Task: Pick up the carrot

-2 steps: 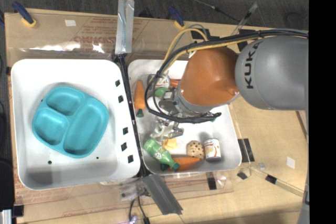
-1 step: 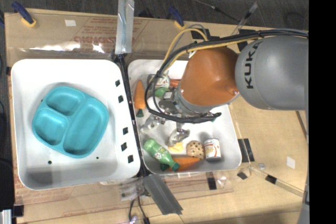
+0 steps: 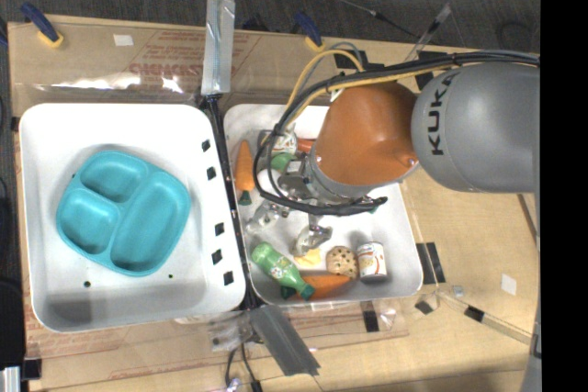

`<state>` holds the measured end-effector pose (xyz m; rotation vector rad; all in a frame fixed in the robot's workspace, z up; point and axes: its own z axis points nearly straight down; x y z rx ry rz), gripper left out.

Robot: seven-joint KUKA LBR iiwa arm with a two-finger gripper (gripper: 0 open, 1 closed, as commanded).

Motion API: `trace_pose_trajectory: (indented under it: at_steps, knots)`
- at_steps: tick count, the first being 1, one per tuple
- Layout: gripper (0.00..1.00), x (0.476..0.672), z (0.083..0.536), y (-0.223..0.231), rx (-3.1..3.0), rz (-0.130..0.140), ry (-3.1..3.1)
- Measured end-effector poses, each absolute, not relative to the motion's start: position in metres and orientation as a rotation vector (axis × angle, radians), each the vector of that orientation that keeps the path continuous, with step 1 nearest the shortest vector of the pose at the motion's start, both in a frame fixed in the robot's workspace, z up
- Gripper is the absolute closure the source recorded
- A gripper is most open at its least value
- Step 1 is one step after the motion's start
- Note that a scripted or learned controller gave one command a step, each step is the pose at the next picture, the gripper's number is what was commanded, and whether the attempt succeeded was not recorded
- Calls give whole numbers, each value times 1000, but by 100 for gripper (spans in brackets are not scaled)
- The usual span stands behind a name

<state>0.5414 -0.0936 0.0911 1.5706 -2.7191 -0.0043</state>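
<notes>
carrot [image 3: 243, 166] lying lengthwise against the left wall of the right bin [image 3: 401, 225], tip toward the far side, free of the other toys. gripper [image 3: 289, 216] lowered just right of it, over the bin's middle; spread of the gripper impossible to judge. green bottle [image 3: 274, 265], cookie [image 3: 341, 261] and small can [image 3: 370, 260] crowded along the near wall. teal tray [image 3: 124, 211] alone in the left bin [image 3: 46, 133].

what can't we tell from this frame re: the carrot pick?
- Gripper: in the camera view the orange wrist band and cables cover most of it, so the finger state is unreadable.
- Carrot: lies along the right bin left wall; whether anything touches it can't be settled.
- Items under the arm in the bin's upper middle: hidden by the wrist.
- Small can: label too small to read.
</notes>
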Motion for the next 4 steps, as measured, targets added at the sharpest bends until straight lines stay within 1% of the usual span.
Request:
trace_pose_trajectory:
  at_steps: [1,2,3,4]
  knots:
    - [0,541,91,-94,1571,-4,-2719]
    - [0,533,91,-100,785,-4,-3039]
    - [0,571,92,-91,514,-1,-3101]
    - [0,637,93,-113,475,3,-3108]
